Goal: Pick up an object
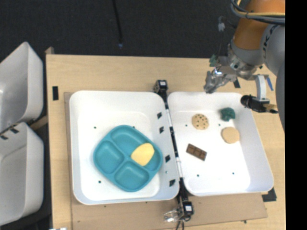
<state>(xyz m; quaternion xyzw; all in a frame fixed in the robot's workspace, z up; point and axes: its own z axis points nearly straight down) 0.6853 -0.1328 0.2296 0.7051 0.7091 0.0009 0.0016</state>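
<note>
1. Camera view, right bin (254, 176): four candidate objects lie on its white floor. A round speckled cookie (200, 121) sits near the middle; a small teal-green lump (227, 113) lies to its right, near the far wall; a tan disc (230, 135) rests just below that lump; a flat brown bar (196, 152) lies toward the near side, close to the divider. All four are apart from one another.

2. My gripper (211, 84) hangs above the far rim of the right bin, left of the teal-green lump and beyond the cookie. Nothing is between my fingers. Whether they are spread or closed I cannot tell; the tips are too small and blurred.

3. My arm (252, 28), grey with its orange band, enters from the right and stands over the bench's far right corner.

4. Left bin (79, 128): a teal divided plate (110, 157) holds a yellow piece (142, 154) in one compartment, on the side toward the divider.

5. Judgement of progress: no object is yet lifted; the pick has still to begin.

6. Risks from this pose:
   a. I am over the rim, so a straight descent would likely strike the bin wall rather than reach an object.
   b. The cookie, disc and bar look thin and flat; my tips may slide over them or push them along the smooth floor.
   c. The lump and disc sit near each other, so closing on one may nudge the other.
</note>
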